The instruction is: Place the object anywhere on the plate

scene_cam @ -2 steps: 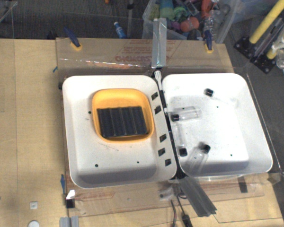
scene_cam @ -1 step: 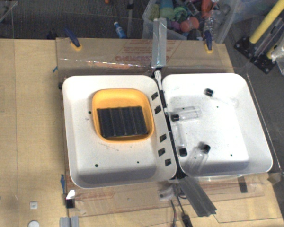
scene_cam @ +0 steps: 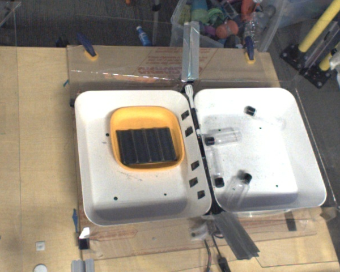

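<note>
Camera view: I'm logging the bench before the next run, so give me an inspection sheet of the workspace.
Surface: two white bins side by side on a wooden bench.
Job's things: yellow plate in left bin, dark ridged block lying on it.
Clutter: clear tubes with black caps in right bin.
Grippers: nothing seen.
Cables: black leads at front edge.
Surroundings: tub of toys behind.

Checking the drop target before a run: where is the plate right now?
The orange plate sits in the left bin in the camera view, near its middle, with a dark ridged block lying on it.
</note>
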`<state>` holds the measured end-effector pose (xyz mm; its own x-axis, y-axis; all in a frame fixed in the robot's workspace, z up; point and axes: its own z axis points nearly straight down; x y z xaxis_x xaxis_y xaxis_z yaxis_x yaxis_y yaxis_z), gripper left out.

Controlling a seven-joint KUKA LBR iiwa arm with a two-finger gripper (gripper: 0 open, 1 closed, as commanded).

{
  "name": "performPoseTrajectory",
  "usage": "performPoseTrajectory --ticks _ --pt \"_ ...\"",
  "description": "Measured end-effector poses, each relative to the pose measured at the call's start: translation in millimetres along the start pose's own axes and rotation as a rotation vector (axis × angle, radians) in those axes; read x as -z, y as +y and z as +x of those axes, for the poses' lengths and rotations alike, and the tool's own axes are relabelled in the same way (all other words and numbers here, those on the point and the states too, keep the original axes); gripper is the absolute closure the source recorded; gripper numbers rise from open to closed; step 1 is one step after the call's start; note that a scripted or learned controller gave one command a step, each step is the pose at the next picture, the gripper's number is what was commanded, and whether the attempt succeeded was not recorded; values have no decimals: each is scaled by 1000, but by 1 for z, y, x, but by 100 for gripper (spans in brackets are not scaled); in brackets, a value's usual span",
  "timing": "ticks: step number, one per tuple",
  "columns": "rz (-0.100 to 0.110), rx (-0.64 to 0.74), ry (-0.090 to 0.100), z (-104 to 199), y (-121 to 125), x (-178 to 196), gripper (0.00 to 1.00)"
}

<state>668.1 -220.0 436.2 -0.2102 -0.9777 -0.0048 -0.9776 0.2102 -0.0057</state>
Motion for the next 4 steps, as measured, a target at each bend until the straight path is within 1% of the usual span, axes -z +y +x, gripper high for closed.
performPoseTrajectory --ticks 1,2,3,4 --pt "-1 272 -1 1 0 0 100" --pt "-2 591 -2 -6 1 -1 100" --pt "-2 836 -2 -7 2 -1 100" --pt "-2 1160 -1 -8 2 -1 100"
